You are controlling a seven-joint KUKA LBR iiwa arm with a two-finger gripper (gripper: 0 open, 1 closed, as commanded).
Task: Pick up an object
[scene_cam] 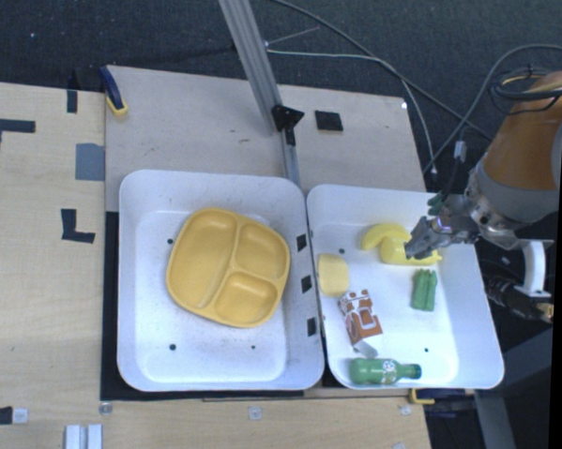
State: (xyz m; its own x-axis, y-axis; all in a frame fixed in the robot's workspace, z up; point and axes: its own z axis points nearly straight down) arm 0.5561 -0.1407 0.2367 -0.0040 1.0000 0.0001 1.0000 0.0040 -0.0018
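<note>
Gripper [423, 241] sat low right against the yellow banana [385, 241], grip unclear, so nothing was lifted yet.

Arm [525, 138] cut off at right edge

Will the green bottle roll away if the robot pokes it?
Probably, yes. The green bottle lies on its side in the right bin, and its body looks round, so a nudge from the side could roll it. It lies close to the bin's near wall, which would likely stop it soon. It looks like smooth plastic, so maybe slippery.
</note>
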